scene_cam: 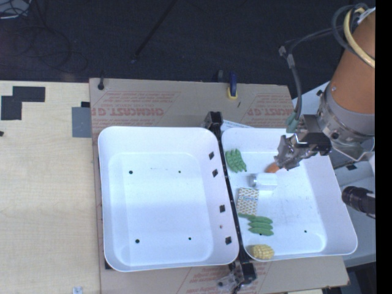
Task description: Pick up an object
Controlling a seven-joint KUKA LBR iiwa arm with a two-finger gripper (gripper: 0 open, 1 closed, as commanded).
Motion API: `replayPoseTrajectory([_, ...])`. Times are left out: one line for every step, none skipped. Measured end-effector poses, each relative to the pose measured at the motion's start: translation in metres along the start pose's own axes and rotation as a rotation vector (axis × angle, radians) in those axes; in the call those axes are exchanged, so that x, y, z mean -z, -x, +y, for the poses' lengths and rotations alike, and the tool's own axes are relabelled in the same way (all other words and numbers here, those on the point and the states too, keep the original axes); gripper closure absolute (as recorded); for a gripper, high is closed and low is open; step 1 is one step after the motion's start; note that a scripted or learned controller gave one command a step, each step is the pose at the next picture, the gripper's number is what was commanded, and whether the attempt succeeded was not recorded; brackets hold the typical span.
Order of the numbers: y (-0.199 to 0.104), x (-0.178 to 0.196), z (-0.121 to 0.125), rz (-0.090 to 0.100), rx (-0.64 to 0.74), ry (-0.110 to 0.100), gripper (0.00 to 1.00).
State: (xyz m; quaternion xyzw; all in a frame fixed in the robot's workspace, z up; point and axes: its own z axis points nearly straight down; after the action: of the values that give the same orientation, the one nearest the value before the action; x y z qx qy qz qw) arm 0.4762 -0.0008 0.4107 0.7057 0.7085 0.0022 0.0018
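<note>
1. pale wooden bench [43,195] bears two shallow white bins; the left white bin [116,164] has a wide bare floor.
2. right white bin [331,225] holds items along its left wall, its right half open.
3. grey two-finger gripper [286,160] sits over a small orange piece [272,168] near the far edge; whether it pinches it, i cannot tell.

One fixed cam above bench, slanted down, mid-range, both white bins [110,164] in frame.

place: robotics lab | evidence: two shallow white plastic bins [116,164] on brown cardboard sheet [153,106]; loose black cables [37,26] at 11 o'clock
</note>
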Motion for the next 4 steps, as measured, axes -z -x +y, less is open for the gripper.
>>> replayPoseTrajectory([0.001, 0.005, 0.0, -0.002, -0.001, -0.011, 1.0])
replayPoseTrajectory([0.001, 0.014, 0.001, -0.003, 0.005, -0.014, 1.0])
replayPoseTrajectory([0.025, -0.084, 0.016, -0.002, -0.007, -0.019, 1.0])
replayPoseTrajectory([-0.041, -0.02, 0.003, 0.0, 0.003, -0.004, 1.0])
